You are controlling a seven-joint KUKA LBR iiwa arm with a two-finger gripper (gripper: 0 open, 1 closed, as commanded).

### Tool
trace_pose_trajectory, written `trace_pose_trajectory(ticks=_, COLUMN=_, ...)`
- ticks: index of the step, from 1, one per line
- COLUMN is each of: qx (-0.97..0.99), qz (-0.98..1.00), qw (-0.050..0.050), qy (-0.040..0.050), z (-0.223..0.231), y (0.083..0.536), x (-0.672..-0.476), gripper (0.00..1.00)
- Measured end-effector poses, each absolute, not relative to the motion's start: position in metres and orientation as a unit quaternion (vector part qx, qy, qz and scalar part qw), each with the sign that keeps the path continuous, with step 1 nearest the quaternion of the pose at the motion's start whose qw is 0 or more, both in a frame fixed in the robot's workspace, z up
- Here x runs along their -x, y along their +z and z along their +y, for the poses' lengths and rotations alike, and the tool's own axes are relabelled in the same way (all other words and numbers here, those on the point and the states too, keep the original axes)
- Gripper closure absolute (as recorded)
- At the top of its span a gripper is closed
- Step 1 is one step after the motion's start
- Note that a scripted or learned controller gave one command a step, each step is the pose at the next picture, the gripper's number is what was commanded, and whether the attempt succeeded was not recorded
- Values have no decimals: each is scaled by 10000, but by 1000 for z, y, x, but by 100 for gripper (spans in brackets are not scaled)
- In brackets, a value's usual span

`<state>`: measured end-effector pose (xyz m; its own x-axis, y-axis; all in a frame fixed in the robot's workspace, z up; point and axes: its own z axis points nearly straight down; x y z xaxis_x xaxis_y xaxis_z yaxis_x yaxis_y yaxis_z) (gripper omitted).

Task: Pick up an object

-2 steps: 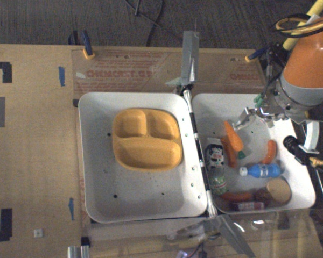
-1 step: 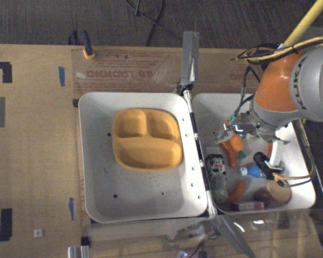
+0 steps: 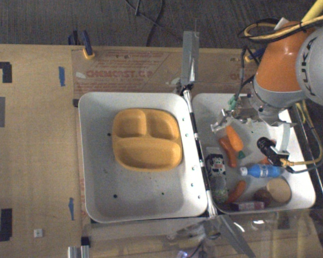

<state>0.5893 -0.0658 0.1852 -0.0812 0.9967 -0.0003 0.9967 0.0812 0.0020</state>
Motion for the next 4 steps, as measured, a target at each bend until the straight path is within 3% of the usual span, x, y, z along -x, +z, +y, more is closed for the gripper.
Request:
trace_pose_trajectory(ticks=1, qx=-6802, qz=7330, qw=3, qy=3, z=-104, y=93, x=-583, gripper=0)
trace_pose_trajectory(ticks=2, qx=-6820, qz=7313, qw=42, qy=35, z=-106, y=107, x=-585, gripper=100)
trace_pose_trajectory(ticks=3, qx=-7050, qz=7092, qw=13, qy=4, z=-75, y=251, x=-619, gripper=100)
trace_pose_trajectory(ticks=4, qx=-7050, qz=7092, qw=8, qy=1, z=-74, y=250, x=-619, gripper=0)
